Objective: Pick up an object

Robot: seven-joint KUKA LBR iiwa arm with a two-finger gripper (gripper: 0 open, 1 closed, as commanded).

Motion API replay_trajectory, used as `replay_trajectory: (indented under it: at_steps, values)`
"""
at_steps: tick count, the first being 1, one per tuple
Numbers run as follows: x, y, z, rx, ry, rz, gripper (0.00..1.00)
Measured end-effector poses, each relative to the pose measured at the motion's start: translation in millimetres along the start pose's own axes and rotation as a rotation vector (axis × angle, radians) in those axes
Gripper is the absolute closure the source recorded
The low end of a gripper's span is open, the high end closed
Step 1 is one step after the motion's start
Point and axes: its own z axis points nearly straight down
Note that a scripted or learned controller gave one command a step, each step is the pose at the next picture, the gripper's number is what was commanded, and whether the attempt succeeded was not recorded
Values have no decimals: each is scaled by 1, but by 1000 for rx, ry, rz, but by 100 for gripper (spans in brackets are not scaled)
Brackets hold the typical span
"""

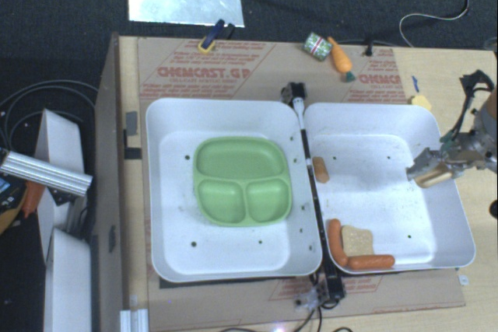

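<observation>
Two white bins sit side by side on a bench covered with printed cardboard (233, 66). The left bin (167, 167) holds a green plate (243, 180) with three compartments, one wide one toward the far side and two smaller ones toward the near side; nothing lies in any of them.

The right bin (389, 128) holds four small food pieces. A short tan piece (319, 169) lies against the left wall, just beside the divider between the bins. In the near left corner a carrot (336, 239) lies along the wall, a slice of bread (358, 240) rests just to its right and touches it, and a sausage (370, 262) lies along the near wall, touching the bread's near edge.

Beyond the bins, on the cardboard, a small green can (317, 46) lies beside a second carrot (341, 58). A yellow and blue clip (212, 37) sits farther left near the cardboard's far edge.

The arm enters from the right at mid-height, and the gripper (430, 169) sits over the right edge of the right bin, pointing left and somewhat down. Its tip is a pale blurred shape above the bin floor; whether the claw is spread or pressed together cannot be told. It is well apart from the food in the near left corner, and nothing can be seen between its fingers.
</observation>
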Motion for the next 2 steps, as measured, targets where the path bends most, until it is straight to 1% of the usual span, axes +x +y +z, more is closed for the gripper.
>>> replay_trajectory:
  at_steps: [1,2]
  values:
    - [20,36,122,5,2,-1,0]
    - [-11,99,74,-4,-1,-2,0]
